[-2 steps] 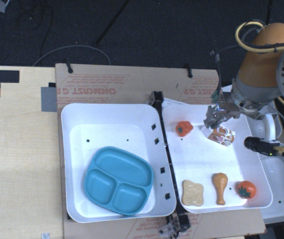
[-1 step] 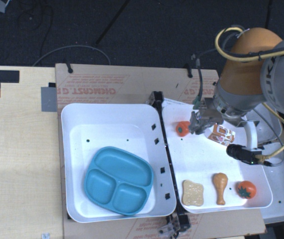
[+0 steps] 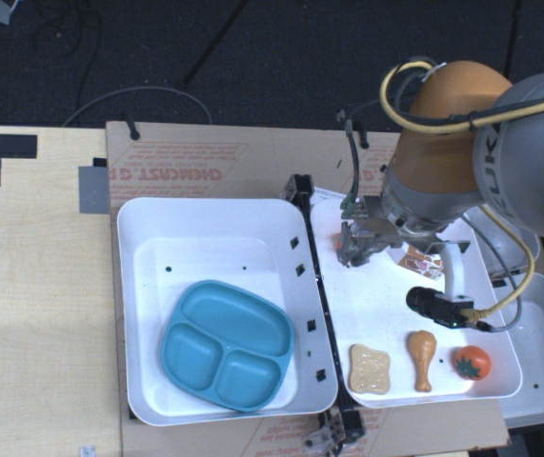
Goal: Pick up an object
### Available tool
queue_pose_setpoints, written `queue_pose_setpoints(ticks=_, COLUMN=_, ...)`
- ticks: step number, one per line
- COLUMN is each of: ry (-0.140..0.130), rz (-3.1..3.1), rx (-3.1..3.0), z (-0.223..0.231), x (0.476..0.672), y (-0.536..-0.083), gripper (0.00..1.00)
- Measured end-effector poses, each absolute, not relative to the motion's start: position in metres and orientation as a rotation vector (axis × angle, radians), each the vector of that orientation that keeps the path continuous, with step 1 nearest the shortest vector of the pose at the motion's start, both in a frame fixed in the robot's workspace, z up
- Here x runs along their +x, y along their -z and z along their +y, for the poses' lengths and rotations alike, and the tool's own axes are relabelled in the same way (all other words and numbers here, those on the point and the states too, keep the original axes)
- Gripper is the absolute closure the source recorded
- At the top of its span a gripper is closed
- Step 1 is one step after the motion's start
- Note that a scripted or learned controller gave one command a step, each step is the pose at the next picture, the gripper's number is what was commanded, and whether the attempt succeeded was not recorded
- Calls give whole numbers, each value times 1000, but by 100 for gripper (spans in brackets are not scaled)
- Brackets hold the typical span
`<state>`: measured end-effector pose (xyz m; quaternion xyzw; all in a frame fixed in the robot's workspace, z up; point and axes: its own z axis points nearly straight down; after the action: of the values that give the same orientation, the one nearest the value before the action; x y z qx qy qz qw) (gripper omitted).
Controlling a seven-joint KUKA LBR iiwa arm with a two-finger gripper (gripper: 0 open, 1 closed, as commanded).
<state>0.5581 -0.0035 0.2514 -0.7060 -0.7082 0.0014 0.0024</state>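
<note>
Item: gripper (image 3: 352, 251), low in the upper left part of the right bin (image 3: 386, 298), close to the divider between bins. Jaw state: cannot be told; the fingertips merge into one dark mass from this angle, and nothing can be seen held between them.

Candidate objects, right bin, front row: bread slice (image 3: 370, 368), drumstick (image 3: 422, 358), tomato (image 3: 472, 362). All three lie well apart from the gripper, toward the near rim. A small printed packet (image 3: 422, 263) lies nearer, to the gripper's right, partly under the wrist.

Left bin (image 3: 157, 227): blue divided plate (image 3: 227, 345), well apart from the gripper.

Step in hand, as judged: choosing and approaching a target. Handling note: centre over one item, drop straight down, and straddle its narrow axis; the drumstick's shaft looks easiest to span.
</note>
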Motion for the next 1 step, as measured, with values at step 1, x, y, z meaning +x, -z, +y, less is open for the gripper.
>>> queue_pose_setpoints(ticks=1, ry=-6, rz=-2221, rx=-2215, z=35, x=544, y=-245, gripper=100)
